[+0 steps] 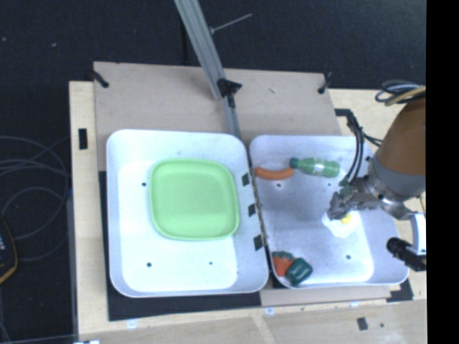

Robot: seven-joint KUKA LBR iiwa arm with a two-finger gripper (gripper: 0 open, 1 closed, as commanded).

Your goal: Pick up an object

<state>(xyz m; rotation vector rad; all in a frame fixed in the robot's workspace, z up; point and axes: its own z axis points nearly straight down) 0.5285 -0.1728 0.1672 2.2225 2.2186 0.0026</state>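
The arm (401,149) reaches in from the right and its hand (343,208) hangs low over the right bin (308,192), directly above a small pale yellow-white object (344,226) that lies on the bin floor near the right side. The hand looks to be touching or nearly touching the top of that object; whether the fingers are apart or together cannot be told from this angle, since the wrist hides them.

The step in hand appears to be the descent and closing on this pale object. To do it well, the hand should centre over the object so that it sits squarely between the two sides, go down until it nearly meets the bin floor, and close only then. The object looks small and rounded, so an off-centre squeeze would likely push it aside rather than catch it. A straight, slow lift afterwards would show whether it comes along.

Other candidates lie well apart: a green bottle (315,167) and an orange piece (272,172) near the far wall, and a red and green pair (291,266) at the near left corner. The left bin (129,206) holds a green plate (193,199).
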